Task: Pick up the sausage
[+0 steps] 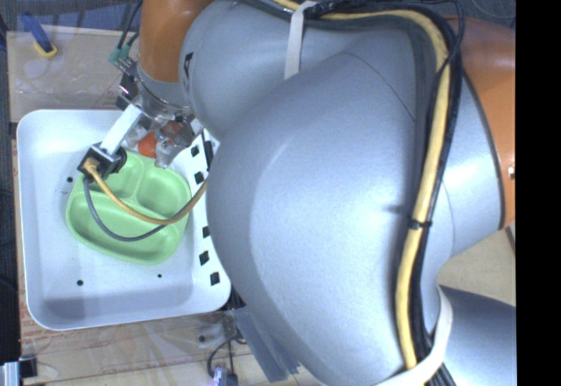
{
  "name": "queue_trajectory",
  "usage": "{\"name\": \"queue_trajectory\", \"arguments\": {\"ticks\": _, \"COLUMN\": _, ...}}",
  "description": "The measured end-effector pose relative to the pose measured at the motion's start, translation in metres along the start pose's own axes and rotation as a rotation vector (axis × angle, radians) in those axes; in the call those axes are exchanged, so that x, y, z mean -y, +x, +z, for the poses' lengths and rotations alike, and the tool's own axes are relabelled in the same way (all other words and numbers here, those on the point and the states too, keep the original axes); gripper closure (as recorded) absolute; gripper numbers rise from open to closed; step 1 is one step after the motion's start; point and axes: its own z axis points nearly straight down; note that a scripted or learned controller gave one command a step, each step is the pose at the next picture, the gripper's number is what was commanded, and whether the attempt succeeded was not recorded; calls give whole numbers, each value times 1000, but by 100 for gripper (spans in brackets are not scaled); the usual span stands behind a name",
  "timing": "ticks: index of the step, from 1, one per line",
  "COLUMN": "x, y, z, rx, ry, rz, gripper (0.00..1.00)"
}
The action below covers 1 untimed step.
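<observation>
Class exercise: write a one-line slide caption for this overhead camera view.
Grey arm reaches into the left white bin, gripper over a green tray.

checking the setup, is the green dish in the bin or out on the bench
In. The green dish lies on the floor of the left white bin, with the bin's walls around it; the gripper sits at its upper edge.

Green plate point(145, 204) just under jaws, in white bin point(53, 288); bin on wood counter point(79, 55).
</observation>
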Motion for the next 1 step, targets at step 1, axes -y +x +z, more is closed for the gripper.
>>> {"name": "queue_trajectory", "arguments": {"ticks": 1, "x": 42, "y": -3, "z": -30, "rx": -1, "ry": -2, "rz": 24, "gripper": 100}}
